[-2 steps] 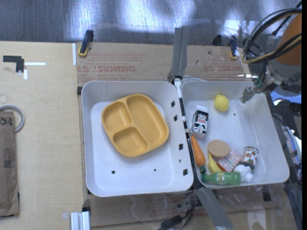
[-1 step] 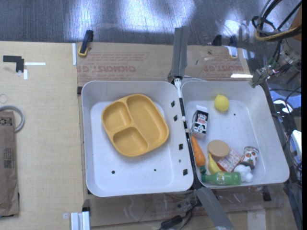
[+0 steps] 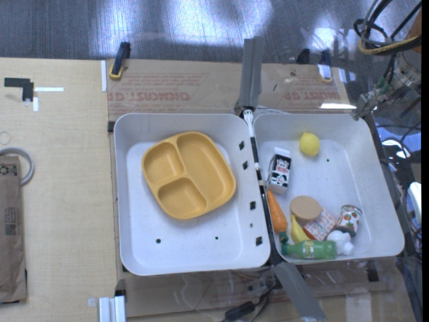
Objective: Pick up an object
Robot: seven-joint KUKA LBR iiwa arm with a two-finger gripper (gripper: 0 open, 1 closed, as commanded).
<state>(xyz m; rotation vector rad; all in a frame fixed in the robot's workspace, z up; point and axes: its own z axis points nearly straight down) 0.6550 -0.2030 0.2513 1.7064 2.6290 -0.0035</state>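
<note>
Camera view is up, and I'm taking it from the big things down. The left bin (image 3: 134, 247) carries one item, a yellow divided plate (image 3: 189, 174), lying flat and slightly turned. The right bin (image 3: 375, 180) has the pickable clutter.

A heap sits in its near corner: a green bottle (image 3: 308, 249) on its side against the front wall, a carrot (image 3: 275, 210) along the divider, and a brown-topped round tub (image 3: 305, 208) touching a small printed can (image 3: 350, 218). A small carton (image 3: 279, 171) lies just beside the divider. The lemon (image 3: 309, 144) sits alone, well apart from the heap.

How far the jaws are open I cannot tell; cables (image 3: 392, 19) crowd the upper right, and nothing looks lifted yet.

My call is the lemon. It has open floor on every side, so I'd come straight down, centre over it and close slowly, since a round fruit may roll out of an off-centre pinch. The heap risks a two-object grab.

For writing, the cardboard (image 3: 174, 86) behind the bins has red print, upside down and too soft to read. The carton has a black-and-white pattern. The bottle's label is illegible.
</note>
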